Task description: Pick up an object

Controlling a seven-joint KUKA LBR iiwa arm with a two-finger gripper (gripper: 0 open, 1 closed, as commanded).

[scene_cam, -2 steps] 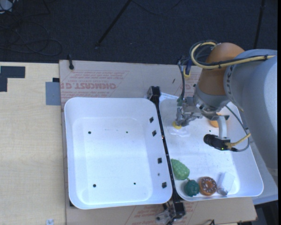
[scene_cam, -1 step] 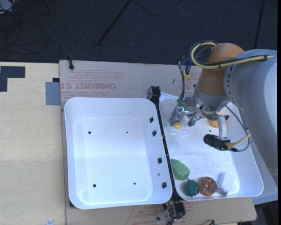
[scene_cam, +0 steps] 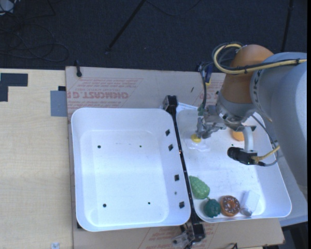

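Observation:
My gripper (scene_cam: 202,132) hangs low over the far left part of the right bin (scene_cam: 280,191), pointing down. A small yellow object (scene_cam: 196,137) lies right at its tip, on the side towards the divider. Whether the gripper holds it or only touches it is unclear. An orange object (scene_cam: 238,136) lies just to the right, partly hidden behind the wrist. Along the near edge of this bin sit a green lumpy object (scene_cam: 199,187), a teal ball (scene_cam: 212,208), a brown ring-shaped donut (scene_cam: 229,205) and a white block (scene_cam: 250,201).
The left bin (scene_cam: 83,154) stands beside the right one, with a black clip rail (scene_cam: 175,149) between them. Both rest on a cardboard sheet (scene_cam: 119,90). The grey arm (scene_cam: 280,102) covers the far right corner of the right bin.

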